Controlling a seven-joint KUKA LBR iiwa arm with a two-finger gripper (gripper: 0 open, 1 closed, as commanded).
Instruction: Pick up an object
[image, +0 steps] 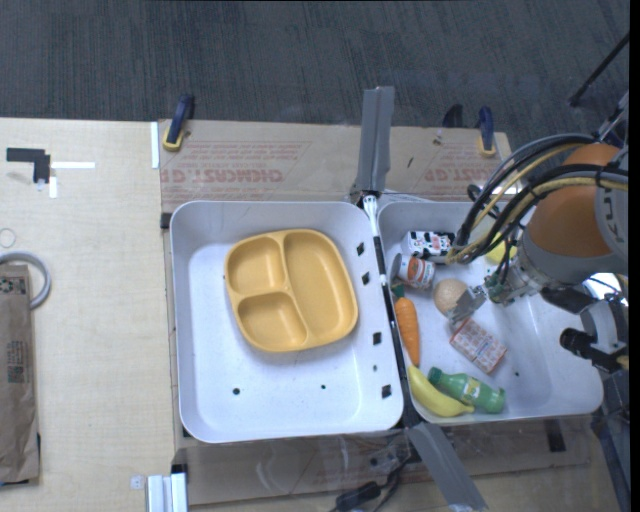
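We see the claw (480, 297) low in the right bin (560, 400), just beside the potato (450, 294), in the approach step by our judgement; whether it grips anything we cannot tell; next, a clean closure.

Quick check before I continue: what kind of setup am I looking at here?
Likely a lab bin-picking bench, not a kitchen: two white bins clamped on cardboard, a yellow divided plate, toy-like food such as a carrot, and the cabled arm.
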